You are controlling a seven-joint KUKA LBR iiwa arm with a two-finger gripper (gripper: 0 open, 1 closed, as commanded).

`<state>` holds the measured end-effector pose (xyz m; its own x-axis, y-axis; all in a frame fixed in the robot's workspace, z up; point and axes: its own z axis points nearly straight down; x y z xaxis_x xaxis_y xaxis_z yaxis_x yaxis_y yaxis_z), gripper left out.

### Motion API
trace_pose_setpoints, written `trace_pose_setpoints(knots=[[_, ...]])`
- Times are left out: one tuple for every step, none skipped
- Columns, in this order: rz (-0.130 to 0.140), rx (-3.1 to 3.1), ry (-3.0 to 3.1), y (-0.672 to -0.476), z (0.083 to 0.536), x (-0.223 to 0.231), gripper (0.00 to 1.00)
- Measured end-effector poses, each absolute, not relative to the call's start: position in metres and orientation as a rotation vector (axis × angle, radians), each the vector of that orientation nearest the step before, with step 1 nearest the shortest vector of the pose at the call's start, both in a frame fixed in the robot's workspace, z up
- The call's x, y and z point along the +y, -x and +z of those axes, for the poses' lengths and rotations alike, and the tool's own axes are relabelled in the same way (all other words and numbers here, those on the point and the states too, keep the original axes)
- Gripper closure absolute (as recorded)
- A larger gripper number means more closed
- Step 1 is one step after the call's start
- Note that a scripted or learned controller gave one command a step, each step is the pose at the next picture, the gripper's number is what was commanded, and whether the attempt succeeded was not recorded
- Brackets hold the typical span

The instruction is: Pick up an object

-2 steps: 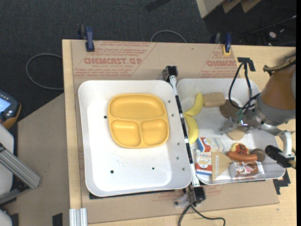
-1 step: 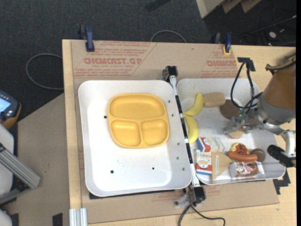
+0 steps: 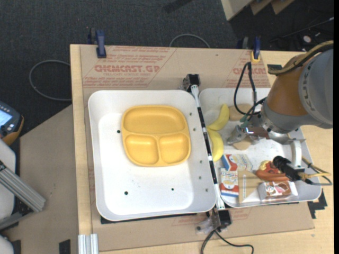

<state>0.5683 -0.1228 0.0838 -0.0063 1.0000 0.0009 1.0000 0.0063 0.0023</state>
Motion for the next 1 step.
trace_pose_setpoints(knots=[[0.019, 2.229, -2.204, -0.5852, 0.1917, -0.0338, 1.00]])
